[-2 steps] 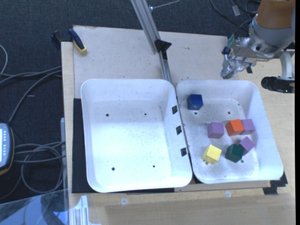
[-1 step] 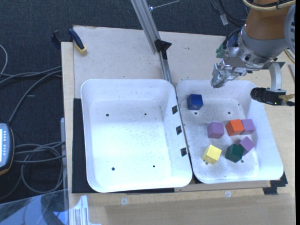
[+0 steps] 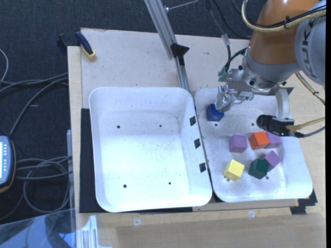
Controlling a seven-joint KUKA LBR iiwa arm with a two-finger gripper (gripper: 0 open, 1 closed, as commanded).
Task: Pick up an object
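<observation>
Nearest the camera, the front edge of the bench (image 3: pixel 170 222) is seen, and on it two shallow white bins are set side by side. All places below are given relative to the right bin (image 3: pixel 295 187). Within it, a yellow cube (image 3: pixel 234 169) is found near the front rim, with a dark green cube (image 3: pixel 258 168) just beside it toward the arm's side. A purple cube (image 3: pixel 272 158) is seen touching the green one, an orange cube (image 3: pixel 258 140) lies a little farther back, and a lilac cube (image 3: pixel 238 143) is placed beside the orange one, toward the left bin (image 3: pixel 108 190).

At the back corner of the right bin, close to the divide between the bins, a blue block (image 3: pixel 214 113) is seen. Its long axis cannot be told, since its top is partly covered. The end effector (image 3: pixel 223 105) is lowered onto this block, with its fingers narrowly set about the block's upper edge, so contact is shown, though the block is not lifted from the bin floor.

Part of a letter "K" is readable on the grey arm casing (image 3: pixel 316 35) beyond the bin's back.
</observation>
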